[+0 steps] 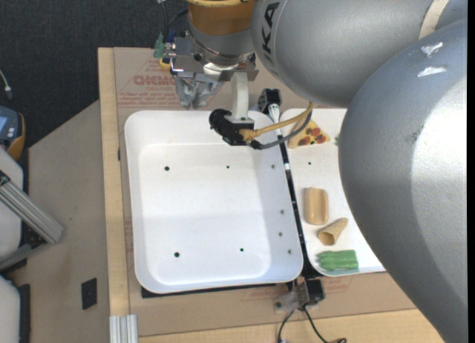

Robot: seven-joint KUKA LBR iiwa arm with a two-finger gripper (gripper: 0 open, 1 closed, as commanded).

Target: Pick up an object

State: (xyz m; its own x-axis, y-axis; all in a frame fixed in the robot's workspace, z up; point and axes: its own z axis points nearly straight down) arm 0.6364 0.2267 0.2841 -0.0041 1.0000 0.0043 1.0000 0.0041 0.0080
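Looming closest to you, the grey arm (386,111) covers most of the right bin (326,125). Left bin (200,208) bears nothing to grasp. At four o'clock lie a tan cylinder (316,206), a cone (333,231) and a green block (339,261). Gripper (194,90) hovers at twelve o'clock; I cannot tell its state. You're pre-grasp: next, swing right and descend.
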